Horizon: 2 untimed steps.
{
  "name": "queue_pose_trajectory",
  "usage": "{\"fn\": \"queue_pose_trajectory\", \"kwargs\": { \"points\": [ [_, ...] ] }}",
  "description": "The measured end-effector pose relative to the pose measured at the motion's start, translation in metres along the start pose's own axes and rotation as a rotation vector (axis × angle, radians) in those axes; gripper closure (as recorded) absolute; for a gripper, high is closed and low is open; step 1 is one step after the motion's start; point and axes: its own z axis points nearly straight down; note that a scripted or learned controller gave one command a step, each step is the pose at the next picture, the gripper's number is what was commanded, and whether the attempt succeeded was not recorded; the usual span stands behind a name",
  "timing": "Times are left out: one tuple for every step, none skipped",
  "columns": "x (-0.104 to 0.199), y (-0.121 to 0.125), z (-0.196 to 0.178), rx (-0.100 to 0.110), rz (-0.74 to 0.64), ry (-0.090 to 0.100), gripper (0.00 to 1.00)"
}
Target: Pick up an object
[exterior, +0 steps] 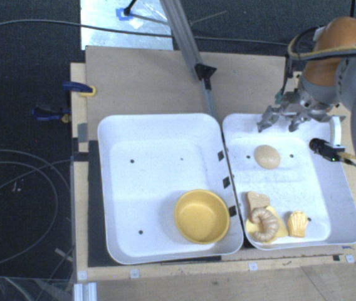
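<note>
Gripper: the two-finger gripper (pixel 281 119) hangs over the far edge of the right white bin (pixel 340 200); its fingers stand apart and nothing is between them.
Nearest object: a pale beige round bun-like piece (pixel 267 156) lies in the far half of the right bin.
Key relation: this piece is near the gripper, toward the near side and a little left of it; being round, it has no clear long axis.
Other objects, right bin: a tan chunk (pixel 257 200), a curled beige pastry-like piece (pixel 264 224) and a small yellow ridged piece (pixel 298 224) are at the near edge, well apart from the gripper.
Left bin: a yellow plastic bowl (pixel 202 216).
Judgement: the round piece seems the easiest target.
</note>
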Motion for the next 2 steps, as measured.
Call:
{"fn": "queue_pose_trajectory", "kwargs": {
  "points": [
    [0.0, 0.002, -0.014, -0.006, -0.003, -0.002, 1.0],
    [0.001, -0.002, -0.059, -0.005, 0.0, 0.0, 1.0]
  ]
}}
